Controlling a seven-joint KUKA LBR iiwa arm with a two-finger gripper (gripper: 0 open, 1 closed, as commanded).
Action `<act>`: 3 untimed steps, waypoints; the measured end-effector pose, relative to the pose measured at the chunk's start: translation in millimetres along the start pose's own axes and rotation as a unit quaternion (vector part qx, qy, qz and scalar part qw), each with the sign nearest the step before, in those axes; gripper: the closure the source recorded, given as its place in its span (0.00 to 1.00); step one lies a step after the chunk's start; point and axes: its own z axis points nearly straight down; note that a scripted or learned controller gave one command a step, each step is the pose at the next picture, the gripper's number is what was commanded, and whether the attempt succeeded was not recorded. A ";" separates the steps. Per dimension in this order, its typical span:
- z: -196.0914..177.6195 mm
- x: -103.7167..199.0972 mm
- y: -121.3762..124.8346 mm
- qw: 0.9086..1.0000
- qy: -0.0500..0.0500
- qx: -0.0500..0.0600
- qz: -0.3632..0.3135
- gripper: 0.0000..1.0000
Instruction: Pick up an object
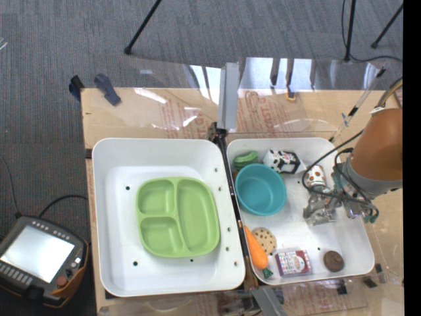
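On the floor at the far left, well left of the teal bowl, sits a handheld control pendant [41, 259] with a pale screen. Next comes the left white bin [112, 157], resting on the tan surface [151, 110], and in it lies a green divided plate [177, 216] with three compartments, flat and well left of the bowl. The right white bin [358, 252] touches the left one along its side. The teal bowl [260, 189] stands upright in the upper left part of that bin. Just above the bowl's left rim lies a small green lid-like piece [245, 157], and above the bowl's right rim lies a black-and-white cow toy [283, 161]. Below the bowl's left edge an orange carrot [256, 249] with a green tip lies along the bin's left wall, and just right of it, below the bowl, sits a round chocolate-chip cookie [264, 239]. Further below and to the right of the bowl lies a small pink box [293, 262], then a round brown disc [334, 261]. To the right of the bowl sits a small white object with red spots [315, 176]. Just below it, the gripper [320, 213] reaches down to the bin floor, well right of the bowl; I cannot tell how far its fingers are apart, and nothing is visibly held between them. The grey arm with its orange band [378, 150] comes in from the right.
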 end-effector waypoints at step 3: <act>-1.8 -87.5 16.9 0.975 -0.003 0.000 0.224 1.00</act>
